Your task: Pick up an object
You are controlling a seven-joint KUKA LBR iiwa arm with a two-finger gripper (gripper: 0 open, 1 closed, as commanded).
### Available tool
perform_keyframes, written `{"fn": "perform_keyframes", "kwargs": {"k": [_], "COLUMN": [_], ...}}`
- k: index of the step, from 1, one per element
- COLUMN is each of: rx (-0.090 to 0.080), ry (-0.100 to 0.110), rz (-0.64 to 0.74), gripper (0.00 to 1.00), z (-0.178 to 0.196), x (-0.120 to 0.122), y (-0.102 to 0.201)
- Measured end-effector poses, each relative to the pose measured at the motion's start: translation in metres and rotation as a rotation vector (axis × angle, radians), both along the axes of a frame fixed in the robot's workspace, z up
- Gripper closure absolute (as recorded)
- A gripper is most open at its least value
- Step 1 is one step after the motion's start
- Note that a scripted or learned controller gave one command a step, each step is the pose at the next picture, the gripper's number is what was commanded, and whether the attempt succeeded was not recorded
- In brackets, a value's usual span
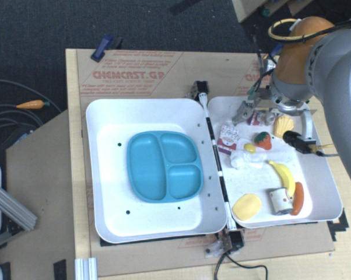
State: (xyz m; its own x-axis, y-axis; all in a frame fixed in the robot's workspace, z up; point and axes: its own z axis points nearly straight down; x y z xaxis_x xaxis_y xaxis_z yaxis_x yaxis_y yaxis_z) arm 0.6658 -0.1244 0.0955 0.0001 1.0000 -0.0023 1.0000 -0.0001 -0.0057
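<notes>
My gripper [274,121] hangs over the far end of the right bin [324,182], below the orange band of the arm. Its two grey fingers [244,111] stand spread apart, so it is open. A pale yellow ridged piece [283,123] and a small red item [257,119] lie beneath it, between the fingers and not gripped. Just in front lie a red fruit with a green top [263,140], a red-and-white packet [228,136] and a white crumpled lump [245,157]. Nearer the camera are a banana [282,175], a red sausage [298,196], a grey can [278,199] and a yellow oval [246,206].
The left bin [105,203] holds a blue divided plate [164,165]. A black clip [200,90] sits at the far end of the seam between the bins. Off the bench lie a blue marker [102,48] and an orange carrot [31,104].
</notes>
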Motion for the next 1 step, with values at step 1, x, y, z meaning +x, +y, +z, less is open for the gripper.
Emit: {"fn": "perform_keyframes", "kwargs": {"k": [1], "rx": [-0.002], "ry": [-0.003], "rz": [0.001], "gripper": [1.0], "z": [0.0107], "x": [0.0008], "y": [0.0]}}
